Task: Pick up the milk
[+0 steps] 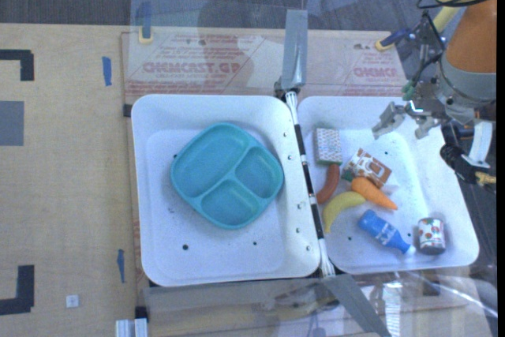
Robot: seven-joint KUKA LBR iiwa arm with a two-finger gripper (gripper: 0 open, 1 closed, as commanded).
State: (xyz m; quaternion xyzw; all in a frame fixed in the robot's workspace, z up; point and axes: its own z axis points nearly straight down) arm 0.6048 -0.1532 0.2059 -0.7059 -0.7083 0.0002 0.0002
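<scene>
The end effector (405,119) hangs over the right bin's (453,193) upper part, its 2 fingers spread and holding nothing. The milk (369,167) lies below and left of it, touching the carrot (374,194), with the sausage (328,182), banana (342,207), blue bottle (383,231) and can (430,234) nearby. A teal plate (227,174) sits in the left bin (154,193).
</scene>
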